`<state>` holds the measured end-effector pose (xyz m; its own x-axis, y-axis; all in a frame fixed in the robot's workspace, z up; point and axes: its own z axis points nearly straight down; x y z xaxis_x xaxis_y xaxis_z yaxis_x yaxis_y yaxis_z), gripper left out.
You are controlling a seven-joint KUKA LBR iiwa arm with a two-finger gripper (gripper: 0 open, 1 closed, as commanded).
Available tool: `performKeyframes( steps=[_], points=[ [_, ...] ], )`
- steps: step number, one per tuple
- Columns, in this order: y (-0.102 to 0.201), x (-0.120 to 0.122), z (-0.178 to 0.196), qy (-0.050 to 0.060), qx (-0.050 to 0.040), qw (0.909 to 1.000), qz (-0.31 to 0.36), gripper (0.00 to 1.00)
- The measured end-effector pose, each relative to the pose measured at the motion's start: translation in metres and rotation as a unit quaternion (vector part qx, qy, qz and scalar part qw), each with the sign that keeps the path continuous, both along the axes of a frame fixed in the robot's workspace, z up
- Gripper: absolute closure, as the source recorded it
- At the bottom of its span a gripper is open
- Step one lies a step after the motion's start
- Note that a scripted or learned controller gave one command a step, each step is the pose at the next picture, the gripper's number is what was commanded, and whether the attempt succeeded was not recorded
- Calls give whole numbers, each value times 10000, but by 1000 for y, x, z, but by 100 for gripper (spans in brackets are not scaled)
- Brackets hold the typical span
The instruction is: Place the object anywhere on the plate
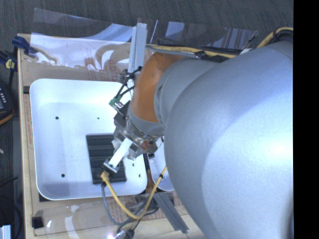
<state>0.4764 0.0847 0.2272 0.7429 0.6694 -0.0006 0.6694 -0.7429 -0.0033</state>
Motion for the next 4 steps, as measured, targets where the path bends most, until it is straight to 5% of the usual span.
performKeyframes(
  steps=[1, 2, 3, 4],
  points=[
    [37, 0, -134, -6, 11, 9783, 2070, 100],
    [36, -1, -87, 14, 1, 9998, -184, 100],
    [135, -3, -124, 30, -9, 10000, -46, 100],
    [124, -1, -10, -2, 2, 9923, 1239, 100]
  ],
)
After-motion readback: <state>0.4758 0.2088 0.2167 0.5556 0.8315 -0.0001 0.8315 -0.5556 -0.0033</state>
